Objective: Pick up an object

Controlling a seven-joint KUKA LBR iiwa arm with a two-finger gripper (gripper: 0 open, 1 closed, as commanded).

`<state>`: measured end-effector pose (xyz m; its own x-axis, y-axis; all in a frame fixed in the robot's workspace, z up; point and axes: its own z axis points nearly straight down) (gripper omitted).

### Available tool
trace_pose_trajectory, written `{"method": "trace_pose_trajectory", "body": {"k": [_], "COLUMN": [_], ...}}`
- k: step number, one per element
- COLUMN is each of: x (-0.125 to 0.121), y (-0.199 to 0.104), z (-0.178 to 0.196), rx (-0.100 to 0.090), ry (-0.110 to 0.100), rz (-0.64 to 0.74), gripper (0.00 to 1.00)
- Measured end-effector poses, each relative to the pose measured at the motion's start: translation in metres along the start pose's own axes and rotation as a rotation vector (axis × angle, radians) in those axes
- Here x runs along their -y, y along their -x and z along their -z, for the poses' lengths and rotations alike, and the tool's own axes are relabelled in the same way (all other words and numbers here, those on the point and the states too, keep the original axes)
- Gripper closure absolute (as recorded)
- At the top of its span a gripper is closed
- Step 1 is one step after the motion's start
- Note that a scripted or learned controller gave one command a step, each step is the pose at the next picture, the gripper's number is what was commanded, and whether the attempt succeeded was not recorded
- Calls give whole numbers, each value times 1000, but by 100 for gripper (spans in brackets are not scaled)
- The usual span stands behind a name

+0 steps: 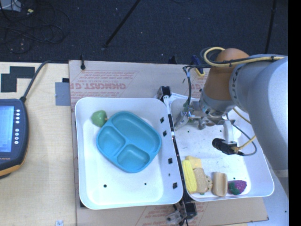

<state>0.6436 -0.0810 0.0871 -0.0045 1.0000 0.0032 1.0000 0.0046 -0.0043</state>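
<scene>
Your gripper [190,119] hung over the right bin's [263,171] far end; I couldn't tell its grasp state. The yellow corn [189,175] lay at the near edge, so you needed to reach nearer, descending squarely.

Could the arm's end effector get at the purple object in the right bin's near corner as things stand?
Probably yes. The purple object lies uncovered at the end of its row, beside a tan piece; the end effector hovers over the same bin.

On your left, a handheld pendant [10,133] with a lit screen lay on the desk [42,182]; black cables [28,29] ran behind.
</scene>
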Motion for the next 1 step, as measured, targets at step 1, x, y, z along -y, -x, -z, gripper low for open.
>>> {"method": "trace_pose_trajectory", "body": {"k": [1], "x": [0], "y": [7], "z": [15], "rx": [3], "ry": [3], "rz": [-5], "gripper": [0]}}
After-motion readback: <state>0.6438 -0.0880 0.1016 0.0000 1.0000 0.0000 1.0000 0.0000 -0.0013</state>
